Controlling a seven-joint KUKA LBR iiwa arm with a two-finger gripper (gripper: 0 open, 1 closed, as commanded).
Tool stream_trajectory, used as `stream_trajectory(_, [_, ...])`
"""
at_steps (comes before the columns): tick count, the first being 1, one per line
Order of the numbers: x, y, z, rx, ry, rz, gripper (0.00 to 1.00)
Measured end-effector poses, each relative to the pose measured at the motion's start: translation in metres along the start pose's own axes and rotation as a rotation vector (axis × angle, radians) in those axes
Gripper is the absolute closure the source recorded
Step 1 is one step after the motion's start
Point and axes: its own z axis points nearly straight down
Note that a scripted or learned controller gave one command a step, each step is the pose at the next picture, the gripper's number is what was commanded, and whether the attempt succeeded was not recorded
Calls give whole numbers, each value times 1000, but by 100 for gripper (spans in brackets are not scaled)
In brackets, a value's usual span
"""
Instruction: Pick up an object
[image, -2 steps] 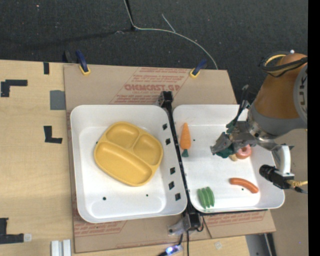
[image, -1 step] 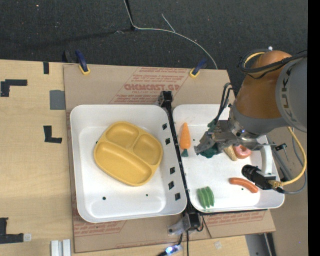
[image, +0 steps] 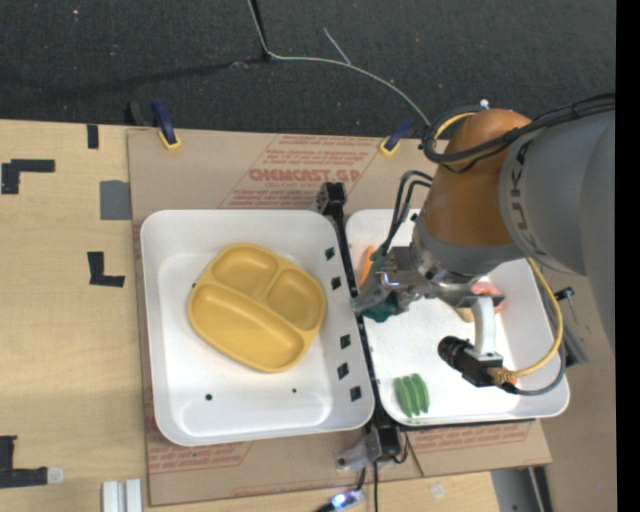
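teal object (image: 380, 311) sits under the claw (image: 385, 290); whether it's pinched, cannot tell.

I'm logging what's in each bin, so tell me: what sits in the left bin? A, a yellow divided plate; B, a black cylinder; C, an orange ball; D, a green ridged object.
A: the yellow divided plate lies inside the left bin, while the green ridged object lies in the right bin.

Robot lab: clamped cardboard (image: 300, 170), bins (image: 165, 300).
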Motion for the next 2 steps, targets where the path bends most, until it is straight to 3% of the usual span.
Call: stream_trajectory(2, [93,-5,-1,-1,0,-1,100])
